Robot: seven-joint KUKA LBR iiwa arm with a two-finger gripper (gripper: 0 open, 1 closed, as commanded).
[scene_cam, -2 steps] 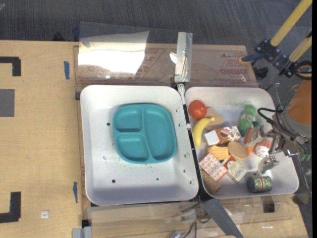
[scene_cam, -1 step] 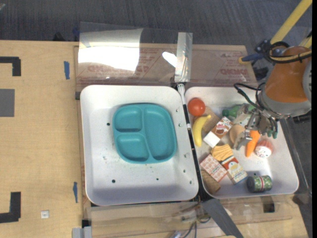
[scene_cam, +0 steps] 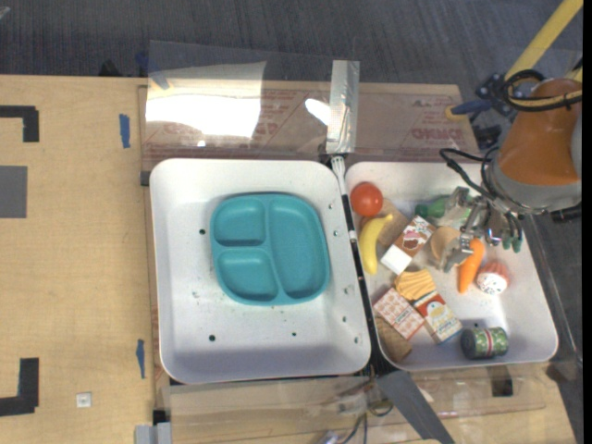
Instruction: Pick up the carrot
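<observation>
Camera view has the carrot [scene_cam: 471, 265] sitting in the right bin [scene_cam: 541, 313], toward the right side of the frame, with the hand [scene_cam: 474, 228] right over its upper end. Can't tell if the hand is wide or closed, honestly. Nearby: tomato [scene_cam: 367, 198], banana [scene_cam: 371, 242], a green can [scene_cam: 486, 342] and small printed boxes, labels too blurry to read. Teal divided plate [scene_cam: 270, 247] sits in the left bin [scene_cam: 176, 331].

Lighting is bright and even, as from overhead. A strong white glare covers the clear panel [scene_cam: 208, 109] at eleven o'clock, washing out its surface. Shadows are soft and short beneath the bins' [scene_cam: 176, 248] rims. The picture is slightly soft and grainy throughout; small items at three o'clock blur together.
</observation>
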